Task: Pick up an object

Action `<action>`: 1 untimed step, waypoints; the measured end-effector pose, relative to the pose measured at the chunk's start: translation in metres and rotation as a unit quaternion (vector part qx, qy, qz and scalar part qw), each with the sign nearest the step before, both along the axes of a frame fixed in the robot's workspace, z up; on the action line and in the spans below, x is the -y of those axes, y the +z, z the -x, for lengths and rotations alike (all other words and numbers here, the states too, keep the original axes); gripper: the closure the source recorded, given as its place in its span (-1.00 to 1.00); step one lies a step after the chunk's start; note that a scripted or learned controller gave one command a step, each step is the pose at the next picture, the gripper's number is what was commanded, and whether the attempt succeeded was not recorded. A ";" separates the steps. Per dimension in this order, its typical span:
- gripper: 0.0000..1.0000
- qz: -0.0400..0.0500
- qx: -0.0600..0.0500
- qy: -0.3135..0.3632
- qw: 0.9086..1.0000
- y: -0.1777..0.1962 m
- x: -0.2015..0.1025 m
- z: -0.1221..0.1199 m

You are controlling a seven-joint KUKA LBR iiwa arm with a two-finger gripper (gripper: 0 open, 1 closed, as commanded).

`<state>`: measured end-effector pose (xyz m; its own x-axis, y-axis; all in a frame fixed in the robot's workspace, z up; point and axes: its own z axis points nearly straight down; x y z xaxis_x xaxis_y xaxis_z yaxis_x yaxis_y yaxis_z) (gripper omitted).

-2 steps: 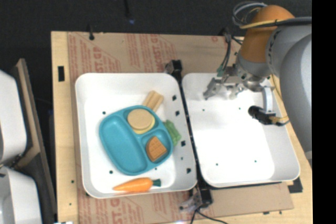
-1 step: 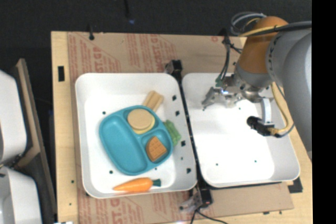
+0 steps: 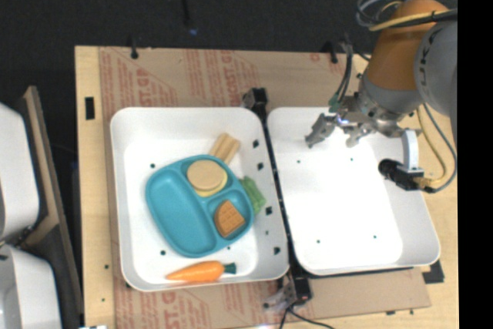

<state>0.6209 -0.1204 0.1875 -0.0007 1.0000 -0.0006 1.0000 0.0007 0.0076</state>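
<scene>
gripper [image 3: 337, 132] hangs with fingers spread and nothing between them over the right bin [image 3: 350, 243], well apart from the blue tray [image 3: 179, 216] and carrot [image 3: 196, 271] in the left bin [image 3: 127, 166].

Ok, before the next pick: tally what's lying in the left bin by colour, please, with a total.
Blue: 1, the divided tray
Tan: 2, the round disc on the tray and the wooden block by its upper edge
Brown: 1, the toast-like piece on the tray
Orange: 1, the carrot
Green: 1, the small piece at the tray's right edge
Total: 6
</scene>
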 end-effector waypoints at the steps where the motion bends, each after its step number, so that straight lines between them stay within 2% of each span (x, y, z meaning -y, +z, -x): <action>1: -1.00 0.000 -0.004 -0.001 1.000 -0.010 0.016 -0.058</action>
<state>0.6786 -0.1360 0.1779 0.0021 1.0000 -0.0004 1.0000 -0.0021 0.0000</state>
